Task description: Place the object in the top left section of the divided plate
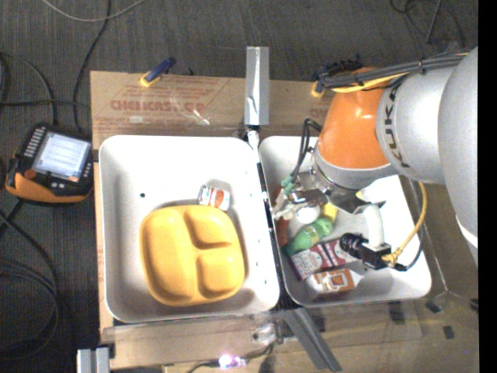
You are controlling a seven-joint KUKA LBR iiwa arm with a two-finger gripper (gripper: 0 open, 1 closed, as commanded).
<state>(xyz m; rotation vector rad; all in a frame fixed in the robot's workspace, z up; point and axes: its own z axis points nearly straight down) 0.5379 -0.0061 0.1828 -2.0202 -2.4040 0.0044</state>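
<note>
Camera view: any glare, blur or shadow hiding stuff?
Camera view: soft overall, labels unreadable; bright glare on the arm's grey shell; the arm shadows the right bin, its gripper area dark and unclear; the yellow plate evenly lit; small light bloom at bottom edge.

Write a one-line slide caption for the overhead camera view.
KUKA arm reaching into right bin; yellow divided plate waits in left bin.

even, fairly bright overhead light; left of the gripper (299,200) the white bin (116,169) glares softly. soft shadows pool beneath the arm (419,123). focus is slightly soft throughout, grainier toward the dark floor (93,22).
</note>
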